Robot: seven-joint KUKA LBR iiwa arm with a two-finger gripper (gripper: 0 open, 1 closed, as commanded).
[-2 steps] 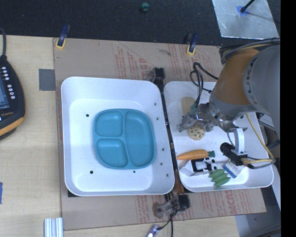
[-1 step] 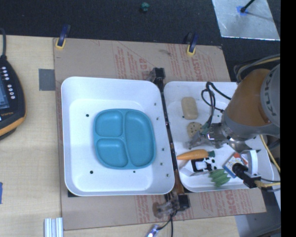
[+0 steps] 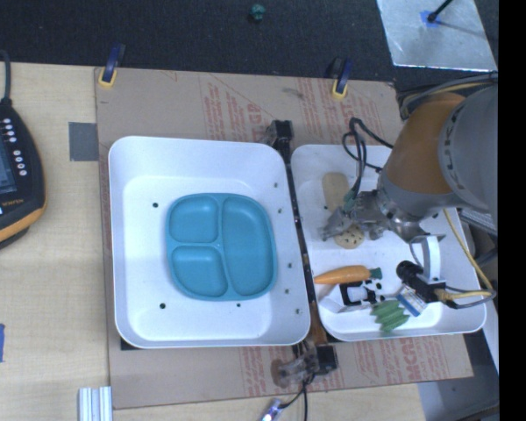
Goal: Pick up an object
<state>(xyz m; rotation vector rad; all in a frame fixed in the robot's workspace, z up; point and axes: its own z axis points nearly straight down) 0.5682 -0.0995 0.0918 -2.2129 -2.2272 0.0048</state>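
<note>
The right bin (image 3: 456, 323) holds several small things: an orange carrot (image 3: 340, 275), a round speckled cookie (image 3: 351, 237), a tan oblong piece (image 3: 335, 188), a green item (image 3: 389, 316) and a black-and-white item (image 3: 359, 295). My gripper (image 3: 344, 223) is down inside this bin near its left wall, right over the cookie and just below the tan piece. The grey arm with its orange band (image 3: 425, 152) covers the bin's upper right part. The gripper's own body hides where it meets the cookie.
The left bin (image 3: 131, 235) holds a blue three-compartment plate (image 3: 221, 246). A black and orange pendant (image 3: 4, 174) lies at the bench's left edge. Cables (image 3: 359, 143) loop over the right bin's top edge. Clamps (image 3: 337, 73) pin the cardboard at the back.
</note>
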